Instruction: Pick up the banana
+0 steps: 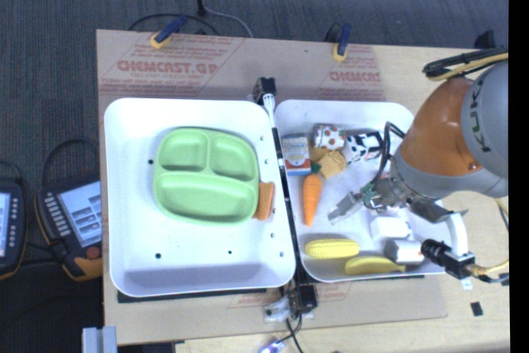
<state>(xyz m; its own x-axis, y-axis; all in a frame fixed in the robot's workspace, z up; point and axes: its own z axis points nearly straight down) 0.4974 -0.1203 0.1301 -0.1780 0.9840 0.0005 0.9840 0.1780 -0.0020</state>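
Observation:
The banana (370, 264) is smooth and yellow, and lies flat against the front wall of the right bin (397, 110). My gripper (349, 207) hangs over the middle of that bin, pointing left, above and behind the banana and apart from it. Nothing yellow sits at its tip. The grey and orange arm (450, 145) covers the bin's right side.
A yellow corn cob (332, 247) lies just left of the banana. An orange carrot (311, 197), a small box (295, 153) and several small toys fill the back of the right bin. The left bin (132, 260) holds a green divided plate (207, 174) and a sausage (266, 199).

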